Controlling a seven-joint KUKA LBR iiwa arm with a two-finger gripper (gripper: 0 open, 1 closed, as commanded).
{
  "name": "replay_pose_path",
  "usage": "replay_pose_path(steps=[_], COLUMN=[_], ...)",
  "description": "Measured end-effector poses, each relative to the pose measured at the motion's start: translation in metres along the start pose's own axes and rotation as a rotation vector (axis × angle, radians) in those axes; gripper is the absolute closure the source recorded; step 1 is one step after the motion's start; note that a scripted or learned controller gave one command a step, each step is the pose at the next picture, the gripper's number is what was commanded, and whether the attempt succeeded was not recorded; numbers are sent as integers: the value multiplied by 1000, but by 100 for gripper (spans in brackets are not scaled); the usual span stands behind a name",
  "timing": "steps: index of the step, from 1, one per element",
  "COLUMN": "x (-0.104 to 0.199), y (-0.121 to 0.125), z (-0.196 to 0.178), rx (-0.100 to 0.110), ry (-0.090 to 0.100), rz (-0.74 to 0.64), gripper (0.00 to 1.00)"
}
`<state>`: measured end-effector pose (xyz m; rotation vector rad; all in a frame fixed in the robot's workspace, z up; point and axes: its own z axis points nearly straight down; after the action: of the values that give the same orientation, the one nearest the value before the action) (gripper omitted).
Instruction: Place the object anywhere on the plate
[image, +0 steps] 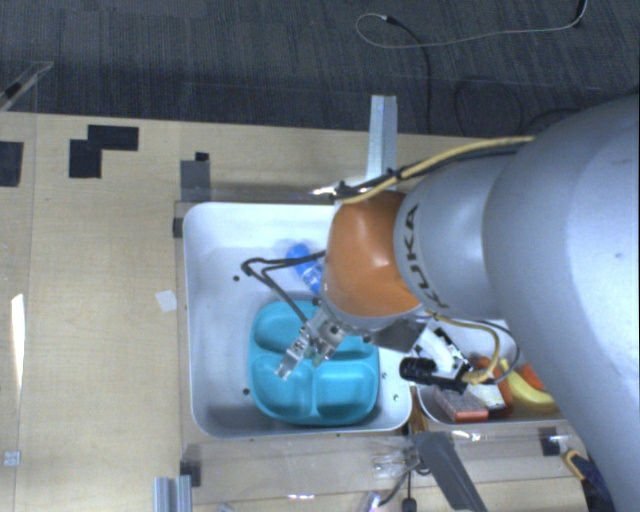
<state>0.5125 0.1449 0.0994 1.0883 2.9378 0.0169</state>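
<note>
Turquoise plastic divided plate (330, 395) lies at the white bin's (205, 300) six o'clock; we see the gripper (297, 358) hover above, apparently to place, jaw state indiscernible.

A robotics lab: an industrial arm (520, 260) over white bins (215, 330) on a taped bench (90, 300) (loose cables (470, 35) behind).

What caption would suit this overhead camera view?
Grey arm's gripper poised over a turquoise sectioned plastic plate in the left white bin.
</note>
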Motion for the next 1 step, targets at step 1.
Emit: replay_pose_path(steps=[1], x=[7], y=[5], z=[-12], rx=[-1], ry=[18], rz=[-7], gripper=[100])
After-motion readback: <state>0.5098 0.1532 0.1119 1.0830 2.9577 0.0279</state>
